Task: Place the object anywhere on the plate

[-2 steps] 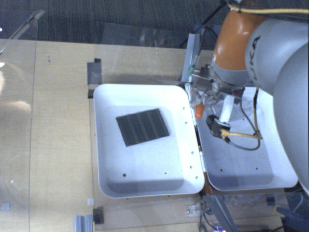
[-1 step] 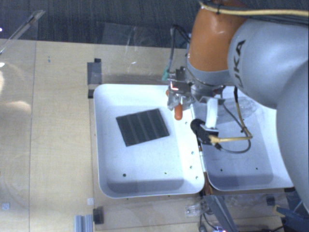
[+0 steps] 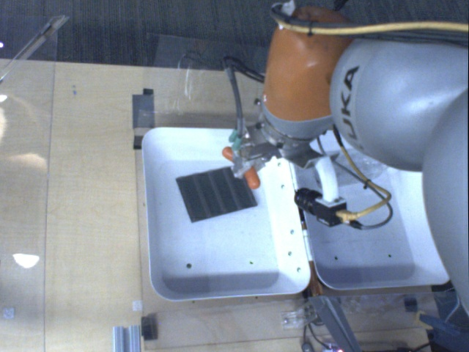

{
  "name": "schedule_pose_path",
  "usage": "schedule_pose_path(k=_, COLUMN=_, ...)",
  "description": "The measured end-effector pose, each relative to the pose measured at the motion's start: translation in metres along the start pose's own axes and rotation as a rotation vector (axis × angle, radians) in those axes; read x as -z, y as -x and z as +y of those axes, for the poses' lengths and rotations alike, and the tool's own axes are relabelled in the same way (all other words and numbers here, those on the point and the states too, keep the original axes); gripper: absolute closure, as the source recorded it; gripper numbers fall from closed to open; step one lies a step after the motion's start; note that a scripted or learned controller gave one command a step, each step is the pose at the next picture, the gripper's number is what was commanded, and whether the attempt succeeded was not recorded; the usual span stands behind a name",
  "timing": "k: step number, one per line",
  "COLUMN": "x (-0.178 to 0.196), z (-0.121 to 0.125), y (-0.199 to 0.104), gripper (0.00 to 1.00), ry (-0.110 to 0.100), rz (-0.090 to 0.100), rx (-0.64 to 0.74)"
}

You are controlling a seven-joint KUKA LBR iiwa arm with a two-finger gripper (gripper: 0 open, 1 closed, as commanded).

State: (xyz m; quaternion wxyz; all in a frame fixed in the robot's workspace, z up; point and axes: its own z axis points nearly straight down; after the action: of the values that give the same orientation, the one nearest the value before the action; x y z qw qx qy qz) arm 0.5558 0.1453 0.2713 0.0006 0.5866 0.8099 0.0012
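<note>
Gripper (image 3: pixel 245 156) hangs over left bin (image 3: pixel 220 270), near its right wall. Fingers closed on small orange object (image 3: pixel 251 180), orange ends poking out either side. Dark ridged plate (image 3: pixel 217 194) lies just below-left of gripper; object is over plate's upper right corner.

The arm (image 3: pixel 381 94) hides much of the right bin (image 3: pixel 381 262) (its far side especially).

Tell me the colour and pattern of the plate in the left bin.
Dark grey with parallel ridges, seen in the camera view: the plate.
</note>
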Motion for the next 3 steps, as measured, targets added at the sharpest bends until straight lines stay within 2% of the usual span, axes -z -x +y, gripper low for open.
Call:
schedule_pose_path(k=1, x=-0.002, z=-0.025, y=-0.048, gripper=1.0, ry=-0.001, rz=0.0, rx=-0.057)
schedule_pose_path(k=2, x=0.059, z=-0.051, y=-0.062, gripper=1.0, ry=0.003, rz=0.001, rx=-0.313)
schedule_pose_path(k=3, x=0.08, z=-0.047, y=-0.006, gripper=1.0, ry=0.003, rz=-0.001, rx=-0.117)
